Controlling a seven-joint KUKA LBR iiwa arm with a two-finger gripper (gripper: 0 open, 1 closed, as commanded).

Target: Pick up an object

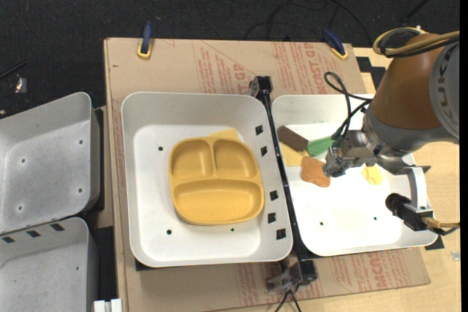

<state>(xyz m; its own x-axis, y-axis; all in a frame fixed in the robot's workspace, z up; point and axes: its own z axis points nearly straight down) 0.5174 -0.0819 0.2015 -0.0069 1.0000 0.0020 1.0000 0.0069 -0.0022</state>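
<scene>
My gripper (336,163) hangs low over the right bin (344,230), near its left side. An orange, rounded piece (315,172) lies just left of the gripper tip, touching or nearly touching it. A green piece (319,146) sits just above the orange one, partly hidden by the gripper. At the green piece's upper left lies a dark brown block (292,137). To the gripper's right, a small yellow piece (373,175) rests on the bin floor, close under the wrist. Nothing is visibly held.
The left bin (146,157) holds a yellow divided plate (216,181) at its centre. A black divider rail (276,164) runs between the bins. The arm's bulky body (413,99) covers the right bin's upper right corner. White trays (44,157) lie off the bench at left.
</scene>
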